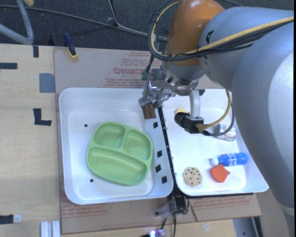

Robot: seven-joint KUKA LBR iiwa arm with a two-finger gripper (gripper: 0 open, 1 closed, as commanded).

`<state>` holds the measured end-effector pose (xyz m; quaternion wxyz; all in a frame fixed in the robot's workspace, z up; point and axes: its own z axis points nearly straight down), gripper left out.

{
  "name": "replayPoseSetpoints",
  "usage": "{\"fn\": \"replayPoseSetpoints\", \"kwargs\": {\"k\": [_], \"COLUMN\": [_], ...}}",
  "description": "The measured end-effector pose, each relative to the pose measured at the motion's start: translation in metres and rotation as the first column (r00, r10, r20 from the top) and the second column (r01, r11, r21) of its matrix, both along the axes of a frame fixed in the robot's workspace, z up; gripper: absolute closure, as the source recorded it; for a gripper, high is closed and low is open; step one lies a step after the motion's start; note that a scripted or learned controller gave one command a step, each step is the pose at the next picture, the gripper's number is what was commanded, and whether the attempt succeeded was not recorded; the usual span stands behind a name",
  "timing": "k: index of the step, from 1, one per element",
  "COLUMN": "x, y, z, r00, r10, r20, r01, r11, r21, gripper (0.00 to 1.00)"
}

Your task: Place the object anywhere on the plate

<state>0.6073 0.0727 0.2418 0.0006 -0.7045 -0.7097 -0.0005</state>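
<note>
The tool [149,101] hangs over the left bin's [71,132] far right rim, a small brown block [149,112] showing at its tip; its grip can't be made out. The plate [120,153], pale green, glossy and rounded with three compartments, sits centred in that bin. Right bin [237,184]: speckled round cookie [192,176], orange wedge [219,173], blue bottle [229,159].

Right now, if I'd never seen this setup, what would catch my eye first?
Probably the big grey arm with its orange band, filling the right side and reaching over the bins. Next, the green plate in the left bin. Then the small things in the right bin's near corner: a cookie, an orange block and a blue bottle.
</note>
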Motion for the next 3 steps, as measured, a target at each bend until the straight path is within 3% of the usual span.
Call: {"fn": "replayPoseSetpoints", "kwargs": {"k": [1, 2, 3], "x": [0.007, 0.031, 0.031], "y": [0.044, 0.095, 0.092], "z": [-0.003, -0.007, -0.007], "r00": [1.0, 1.0, 1.0], "r10": [-0.002, -0.002, -0.005], "r20": [-0.001, 0.0, -0.001], "r01": [0.002, 0.002, 0.005], "r11": [1.0, 1.0, 1.0], "r21": [-0.002, -0.001, -0.004], "gripper": [1.0, 1.0, 0.0]}}
